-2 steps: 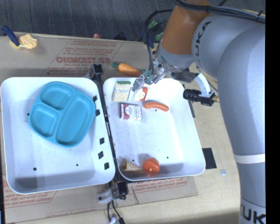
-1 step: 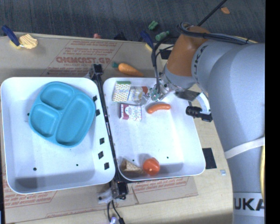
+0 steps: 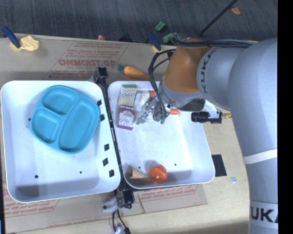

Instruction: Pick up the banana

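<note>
Cardboard sheeting covers the bench under two shallow white bins set side by side. The left bin [image 3: 19, 179] holds a blue divided plate [image 3: 64, 118]. The right bin [image 3: 198, 147] holds a patterned packet [image 3: 127, 96] and a dark red packet [image 3: 126, 118] near its far left corner, and a round orange-red fruit [image 3: 158, 173] beside a brown item [image 3: 136, 173] against its near wall. An orange carrot-like object [image 3: 135, 72] lies on the cardboard just beyond the right bin's far wall. The gripper [image 3: 154, 110] sits low over the far half of the right bin, just beside the two packets; its finger spacing cannot be determined, and no object is visibly held. No banana can be identified with confidence in either bin, so its location cannot be stated. By this evidence the pick is not yet accomplished: locating, grasping and lifting remain outstanding.
</note>
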Controlling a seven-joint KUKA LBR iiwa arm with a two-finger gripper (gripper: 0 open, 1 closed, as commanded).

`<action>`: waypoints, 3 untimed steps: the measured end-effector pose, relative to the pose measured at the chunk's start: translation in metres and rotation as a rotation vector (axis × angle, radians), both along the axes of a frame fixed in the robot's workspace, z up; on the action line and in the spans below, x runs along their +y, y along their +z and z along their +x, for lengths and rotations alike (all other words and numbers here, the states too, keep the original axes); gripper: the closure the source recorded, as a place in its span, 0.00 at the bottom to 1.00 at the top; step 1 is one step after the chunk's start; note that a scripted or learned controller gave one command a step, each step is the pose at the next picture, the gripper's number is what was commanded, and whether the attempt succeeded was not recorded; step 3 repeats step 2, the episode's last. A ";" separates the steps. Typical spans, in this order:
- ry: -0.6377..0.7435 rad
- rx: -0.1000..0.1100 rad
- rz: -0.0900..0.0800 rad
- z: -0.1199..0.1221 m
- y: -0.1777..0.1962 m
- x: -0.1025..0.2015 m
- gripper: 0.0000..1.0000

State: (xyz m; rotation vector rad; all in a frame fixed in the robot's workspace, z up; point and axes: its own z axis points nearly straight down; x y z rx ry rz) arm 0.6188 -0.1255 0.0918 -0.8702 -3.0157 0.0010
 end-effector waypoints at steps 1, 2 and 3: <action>0.146 0.000 0.000 -0.011 0.000 0.030 1.00; 0.148 0.000 -0.001 -0.010 0.010 0.031 1.00; 0.148 0.000 -0.001 -0.010 0.010 0.031 1.00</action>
